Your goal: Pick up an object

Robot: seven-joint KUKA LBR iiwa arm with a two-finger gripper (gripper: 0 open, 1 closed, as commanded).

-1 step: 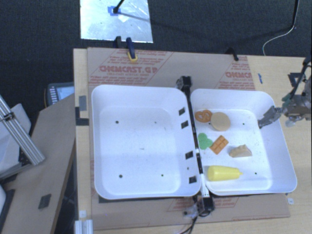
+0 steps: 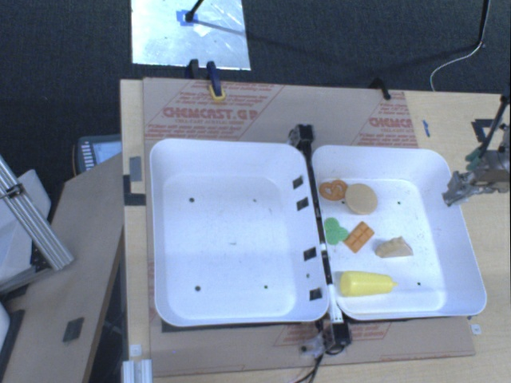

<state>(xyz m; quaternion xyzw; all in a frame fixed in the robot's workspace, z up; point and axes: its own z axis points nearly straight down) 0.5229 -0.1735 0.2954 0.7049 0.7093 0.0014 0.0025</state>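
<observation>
The right bin (image 2: 447,290) holds several small items. A brown pretzel (image 2: 333,189) lies beside a round tan biscuit (image 2: 361,199) near the bin's back left. Below them sit a green piece (image 2: 335,231) and an orange waffle-like block (image 2: 359,236), with a tan chunk (image 2: 394,248) to their right. A yellow oblong piece (image 2: 366,283) rests near the front wall. My gripper (image 2: 455,193) hovers at the bin's right rim, apart from all the items and with nothing seen in it.
The left bin (image 2: 160,214) sits beside the right one, with black clips along the shared divider (image 2: 313,214). Both rest on a cardboard sheet (image 2: 239,110). A shiny metal plate (image 2: 190,22) lies at the back. A white cable (image 2: 471,50) hangs at the upper right.
</observation>
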